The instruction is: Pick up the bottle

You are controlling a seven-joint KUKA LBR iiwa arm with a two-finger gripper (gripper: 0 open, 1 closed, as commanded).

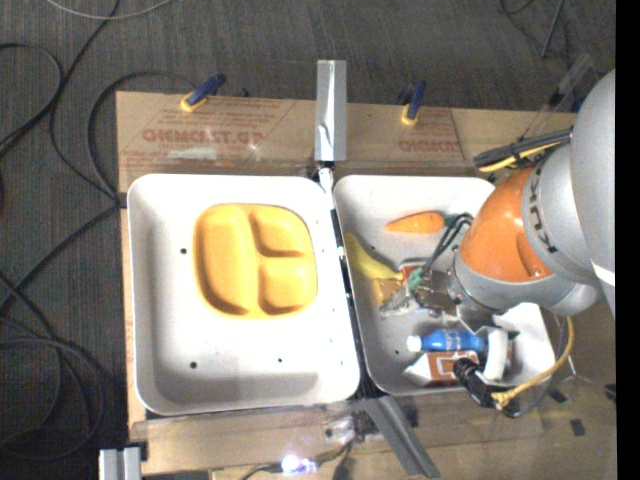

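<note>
Right now the grey arm with the orange band reaches over the right-hand shallow white bin [400, 193], and its hand [420, 293] hangs low in the middle of that bin, over a small clutter of mixed bits that I cannot make out clearly. Whether the hand is apart or together I cannot tell from this angle; the wrist hides too much of it. Nothing can be seen gripped in it.

The small blue plastic bottle with a white cap [450, 343] lies on its side near the front of the same bin, just beside the hand on the near side, with its cap pointing toward the other bin. It rests partly on a flat orange-brown packet [435, 370].

Further back in that bin lies an orange toy carrot [415, 223], and a yellow toy banana [365, 258] sits along the wall shared with the neighbouring bin.

The left-hand shallow white bin [140, 268] holds a yellow-orange divided plastic tray [257, 258], well apart from the arm. Both bins sit side by side on a desk [250, 133] covered with brown cardboard.
</note>
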